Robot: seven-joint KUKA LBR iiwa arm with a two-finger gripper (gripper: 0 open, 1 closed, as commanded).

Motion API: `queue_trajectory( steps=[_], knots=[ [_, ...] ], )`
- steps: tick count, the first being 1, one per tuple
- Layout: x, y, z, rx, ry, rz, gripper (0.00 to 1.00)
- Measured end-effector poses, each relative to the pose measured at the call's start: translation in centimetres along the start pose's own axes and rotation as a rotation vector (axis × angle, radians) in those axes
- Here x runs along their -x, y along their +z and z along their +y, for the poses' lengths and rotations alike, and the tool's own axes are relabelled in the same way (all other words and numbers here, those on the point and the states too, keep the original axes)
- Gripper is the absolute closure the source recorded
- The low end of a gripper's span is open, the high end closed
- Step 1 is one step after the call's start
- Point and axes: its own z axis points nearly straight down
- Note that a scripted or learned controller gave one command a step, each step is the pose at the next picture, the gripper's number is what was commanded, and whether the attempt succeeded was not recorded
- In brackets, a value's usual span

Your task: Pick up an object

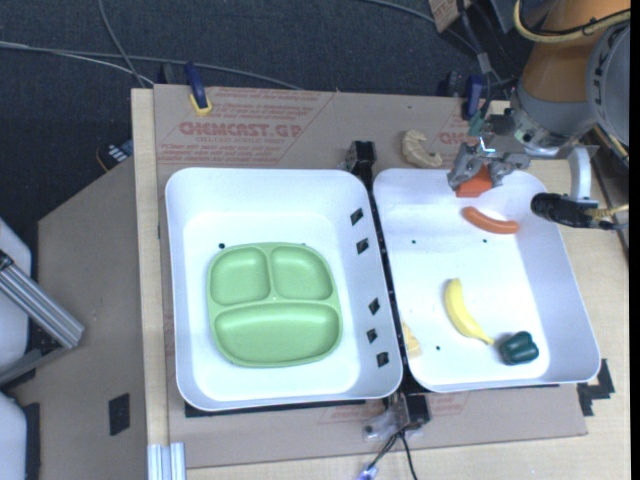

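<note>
Board under the bins (255, 118) reads "CHEMCAST GP" in red. Gripper (478, 175) at the right bin's (560, 268) far edge grips a small orange object (477, 183) between its fingers. Hot dog (490, 220), banana (463, 311), green pepper (517, 347) lie inside. Left bin (190, 268) holds a green divided plate (273, 303).

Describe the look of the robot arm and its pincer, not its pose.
The arm is grey with a broad orange band above the wrist, and a yellow cable loops over that band. Below it sits a rounded silver-grey wrist section. The pincer is small, of grey metal, with bits of green and red at its base. A black cylindrical part sticks out to the side nearby.
</note>
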Motion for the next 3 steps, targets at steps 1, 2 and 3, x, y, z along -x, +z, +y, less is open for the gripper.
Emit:
queue_trajectory(
  steps=[1, 2, 3],
  knots=[
    [0.1, -4.4, 0.3, 0.001, 0.0, 0.0, 1.0],
    [0.1, -9.8, 0.4, 0.003, 0.0, -0.001, 1.0],
    [-3.7, -9.7, -2.1, -0.009, -0.001, 0.002, 1.0]
  ],
)
